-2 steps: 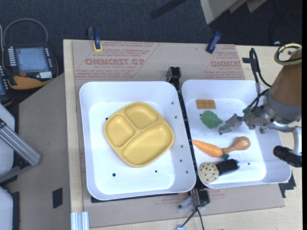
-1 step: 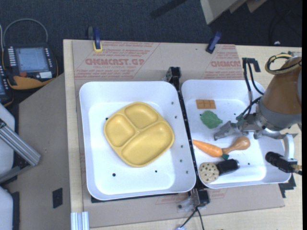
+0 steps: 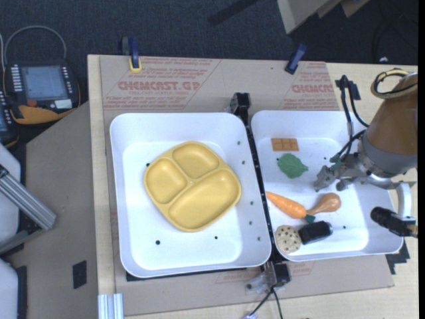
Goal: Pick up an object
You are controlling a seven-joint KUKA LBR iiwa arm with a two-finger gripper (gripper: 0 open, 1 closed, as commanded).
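Two red "CHEMCAST" prints on board (image 3: 166, 85) behind bins; tool (image 3: 332, 178) over right bin (image 3: 355, 244), grip state unclear.

- A robot lab or test cell, not a home: two shallow white bins (image 3: 126, 198) clipped side by side on a board-covered bench (image 3: 199, 78).
- A grey and orange industrial arm (image 3: 392, 131) enters at three o'clock.
- A control pendant (image 3: 41, 85) with coiled cable sits at nine to ten o'clock.
- Dark carpet lies at twelve o'clock.
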